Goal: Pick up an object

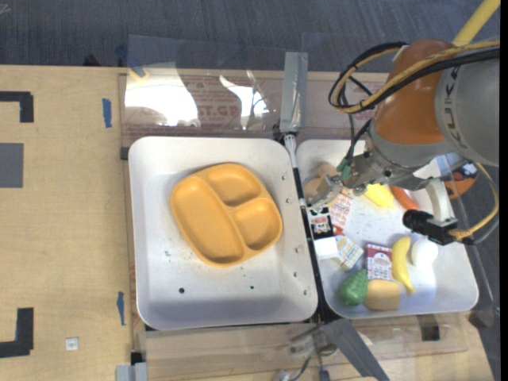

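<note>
The right bin [460,292] holds several small items. A banana [402,262], a red-and-white packet [379,261], a green lumpy toy [354,286] and a tan rounded piece [383,294] lie near its front. A yellow piece [379,196] and a brown piece [319,182] lie further back. My gripper [344,181] hangs low over the bin's back left part, between the brown piece and the yellow piece. The grey and orange arm [413,101] covers the bin's back right corner.
The left bin [151,284] holds an orange divided plate [226,213]. A small dark box [320,224] and white packets [327,248] lie along the right bin's left wall. Yellow and black cables [357,78] loop off the arm. A metal post [292,94] stands behind the bins.
</note>
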